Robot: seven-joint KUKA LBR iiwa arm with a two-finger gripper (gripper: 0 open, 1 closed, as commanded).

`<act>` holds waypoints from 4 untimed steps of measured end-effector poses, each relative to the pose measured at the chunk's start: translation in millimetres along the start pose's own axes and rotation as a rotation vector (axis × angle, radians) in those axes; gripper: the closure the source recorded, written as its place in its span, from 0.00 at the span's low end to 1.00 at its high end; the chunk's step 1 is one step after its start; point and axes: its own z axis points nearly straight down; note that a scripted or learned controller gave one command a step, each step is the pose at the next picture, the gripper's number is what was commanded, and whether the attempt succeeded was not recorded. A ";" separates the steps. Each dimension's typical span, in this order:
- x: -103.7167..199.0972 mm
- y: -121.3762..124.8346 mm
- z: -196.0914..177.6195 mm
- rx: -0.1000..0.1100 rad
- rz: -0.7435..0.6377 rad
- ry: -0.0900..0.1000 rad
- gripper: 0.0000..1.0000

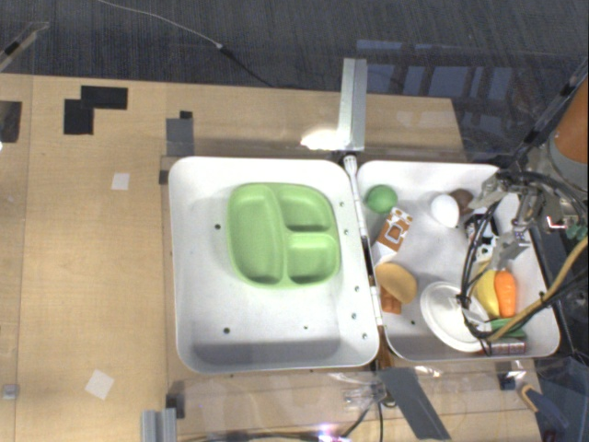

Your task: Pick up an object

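Note:
My gripper (502, 247) hangs over the right part of the right bin (414, 175), wrapped in black cables. Just below it lie an orange carrot (505, 293) and a yellow fruit (485, 291), partly on a white bowl (445, 313). To the gripper's left sits a white egg-shaped object (444, 210), with a small brown item (462, 198) beside it. Further left are a green ball (380, 197), a small brown-and-white carton (395, 229) and a tan bread-like piece (397, 282). I see nothing held by the gripper.
The left bin (198, 247) holds a green divided tray (282, 233). A metal ridge (362, 247) separates the two bins. A dark marker-like stick (504, 345) lies at the right bin's front wall. A metal post (352, 99) stands behind the bins.

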 end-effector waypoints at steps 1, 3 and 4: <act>-11.7 -22.9 119.7 0.006 0.157 -0.020 0.00; -68.1 -26.9 125.5 -0.001 0.043 0.058 0.00; -20.3 -20.6 122.5 0.002 0.037 -0.012 0.00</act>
